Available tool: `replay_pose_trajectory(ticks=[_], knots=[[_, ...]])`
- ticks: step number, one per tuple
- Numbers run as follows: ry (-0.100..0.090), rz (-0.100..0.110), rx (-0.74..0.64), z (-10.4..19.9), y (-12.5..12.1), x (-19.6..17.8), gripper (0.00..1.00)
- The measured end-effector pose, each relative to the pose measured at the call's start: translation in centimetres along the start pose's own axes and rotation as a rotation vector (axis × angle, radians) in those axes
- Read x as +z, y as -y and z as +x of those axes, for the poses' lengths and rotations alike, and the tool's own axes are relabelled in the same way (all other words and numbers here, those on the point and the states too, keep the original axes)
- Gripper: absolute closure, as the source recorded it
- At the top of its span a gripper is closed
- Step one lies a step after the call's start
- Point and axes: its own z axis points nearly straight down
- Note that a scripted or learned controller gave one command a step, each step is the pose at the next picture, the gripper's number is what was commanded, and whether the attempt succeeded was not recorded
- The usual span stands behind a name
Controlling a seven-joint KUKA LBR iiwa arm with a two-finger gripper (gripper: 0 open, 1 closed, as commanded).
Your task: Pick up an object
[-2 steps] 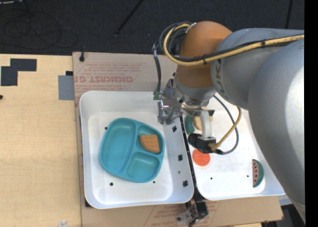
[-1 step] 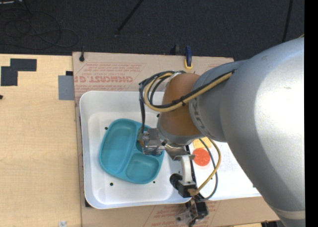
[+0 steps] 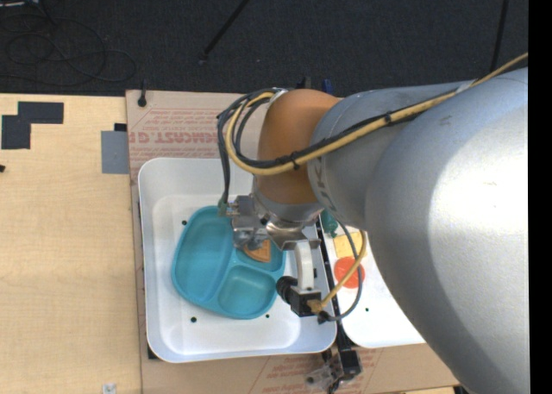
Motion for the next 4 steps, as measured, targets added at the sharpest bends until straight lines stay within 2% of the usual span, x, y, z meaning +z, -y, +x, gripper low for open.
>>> replay_pose_trajectory(ticks=[1, 2, 3, 4], knots=[[0.0, -0.012, 0.005, -3.6, -0.1, -16.7, 1.0], [-0.001, -0.006, -0.001, 0.2, -0.4, -26.2, 1.0], [-0.001, -0.005, 0.0, 0.6, 2.5, -36.0, 1.0], [0.004, 0.01, 0.005, -1.7, 7.7, -32.8, 1.0]])
